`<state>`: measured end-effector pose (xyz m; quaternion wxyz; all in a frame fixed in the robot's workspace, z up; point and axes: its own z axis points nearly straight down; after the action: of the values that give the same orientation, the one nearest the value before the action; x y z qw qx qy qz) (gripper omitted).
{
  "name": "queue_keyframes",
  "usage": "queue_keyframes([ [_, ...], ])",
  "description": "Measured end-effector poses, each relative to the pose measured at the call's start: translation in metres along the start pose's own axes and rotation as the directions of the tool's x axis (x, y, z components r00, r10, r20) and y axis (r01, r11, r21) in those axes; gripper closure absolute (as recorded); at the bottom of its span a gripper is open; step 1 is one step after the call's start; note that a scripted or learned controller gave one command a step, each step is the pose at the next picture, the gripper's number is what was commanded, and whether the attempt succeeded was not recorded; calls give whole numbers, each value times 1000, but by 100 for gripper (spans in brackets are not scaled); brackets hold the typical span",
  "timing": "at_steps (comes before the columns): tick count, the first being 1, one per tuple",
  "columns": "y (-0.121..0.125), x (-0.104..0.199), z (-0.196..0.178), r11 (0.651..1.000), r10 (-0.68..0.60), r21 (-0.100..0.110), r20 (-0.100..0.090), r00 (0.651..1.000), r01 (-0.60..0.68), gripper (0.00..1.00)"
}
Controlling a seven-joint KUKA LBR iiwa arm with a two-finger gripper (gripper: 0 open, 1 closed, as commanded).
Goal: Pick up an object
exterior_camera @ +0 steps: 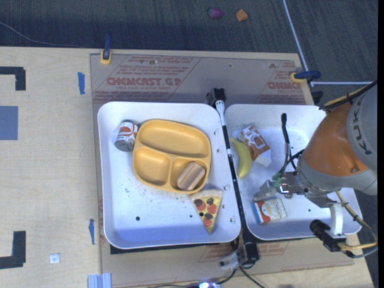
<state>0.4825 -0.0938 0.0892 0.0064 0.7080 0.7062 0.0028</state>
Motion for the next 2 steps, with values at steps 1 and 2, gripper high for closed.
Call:
queue_keyframes([
  [1,1,-6,-1,1000,-7,3,-9,1000,7,0],
  [2,0,-2,0,1000,-2,1,-2,1000,2,0],
])
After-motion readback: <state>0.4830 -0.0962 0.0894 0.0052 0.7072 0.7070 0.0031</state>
